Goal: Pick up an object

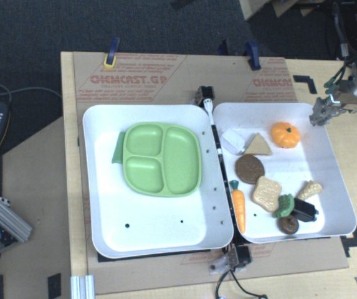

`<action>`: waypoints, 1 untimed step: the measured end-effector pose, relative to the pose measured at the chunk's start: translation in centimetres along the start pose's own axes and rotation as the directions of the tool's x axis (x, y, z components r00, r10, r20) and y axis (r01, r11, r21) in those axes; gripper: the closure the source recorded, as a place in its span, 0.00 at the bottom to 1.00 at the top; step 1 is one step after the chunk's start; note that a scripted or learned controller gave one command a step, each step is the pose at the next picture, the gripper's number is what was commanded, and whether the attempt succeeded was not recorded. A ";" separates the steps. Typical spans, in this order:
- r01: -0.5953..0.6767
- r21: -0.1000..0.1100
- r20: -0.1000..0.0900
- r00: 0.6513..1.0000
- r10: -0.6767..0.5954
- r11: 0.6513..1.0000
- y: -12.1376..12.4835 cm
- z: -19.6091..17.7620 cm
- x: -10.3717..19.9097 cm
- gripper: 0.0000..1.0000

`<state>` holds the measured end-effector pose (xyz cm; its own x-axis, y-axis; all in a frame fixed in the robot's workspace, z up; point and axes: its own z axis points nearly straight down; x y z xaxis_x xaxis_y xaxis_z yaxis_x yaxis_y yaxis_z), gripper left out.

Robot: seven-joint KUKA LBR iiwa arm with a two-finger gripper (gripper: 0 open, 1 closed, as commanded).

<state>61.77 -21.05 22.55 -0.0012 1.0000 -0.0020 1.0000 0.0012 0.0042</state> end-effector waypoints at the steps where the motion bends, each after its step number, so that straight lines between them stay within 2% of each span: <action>1: 0.001 0.007 -0.004 1.000 -0.001 1.000 -1.5 0.7 4.3 1.00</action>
